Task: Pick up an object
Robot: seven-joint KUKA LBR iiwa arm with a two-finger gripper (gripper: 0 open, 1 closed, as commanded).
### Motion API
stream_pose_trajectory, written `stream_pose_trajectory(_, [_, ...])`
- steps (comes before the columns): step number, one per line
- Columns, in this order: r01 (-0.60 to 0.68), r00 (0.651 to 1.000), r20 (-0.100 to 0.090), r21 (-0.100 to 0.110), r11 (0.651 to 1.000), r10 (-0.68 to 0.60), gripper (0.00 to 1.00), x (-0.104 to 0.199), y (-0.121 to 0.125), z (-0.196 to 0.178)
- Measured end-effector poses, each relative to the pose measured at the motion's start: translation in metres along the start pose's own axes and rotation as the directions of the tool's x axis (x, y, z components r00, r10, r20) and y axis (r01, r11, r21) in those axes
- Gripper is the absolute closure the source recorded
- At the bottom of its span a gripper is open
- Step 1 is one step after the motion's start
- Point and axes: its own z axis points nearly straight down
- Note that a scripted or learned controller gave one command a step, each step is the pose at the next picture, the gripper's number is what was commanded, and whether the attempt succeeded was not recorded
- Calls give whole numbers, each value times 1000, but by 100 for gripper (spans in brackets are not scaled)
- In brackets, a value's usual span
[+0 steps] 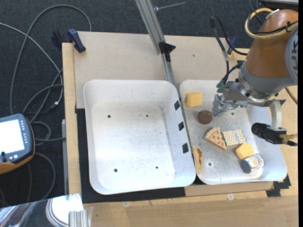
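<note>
Over right bin (279,167), gripper (218,109) just beside brown round object (204,117), 2 yellow blocks (193,100) nearby

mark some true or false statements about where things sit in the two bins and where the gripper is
1. All the loose objects lie in the right bin. True.
2. The brown ball sits in the left bin. False: it is in the right bin, below the yellow block.
3. The gripper is above the right bin, close to the brown ball. True.
4. The gripper holds the waffle. False: the waffle lies on the bin floor, beside the pizza slice.
5. The can lies near the right bin's front edge. True.
6. The arm reaches over the left bin. False: it is over the right bin.
</note>
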Motion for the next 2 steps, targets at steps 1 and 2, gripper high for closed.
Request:
stream_pose_trajectory(1, [0, 1000, 0, 4, 1000, 0, 100, 65, 3, 7])
stream_pose_trajectory(2, [-1, 1000, 0, -1, 1000, 1, 100, 117, 8, 0])
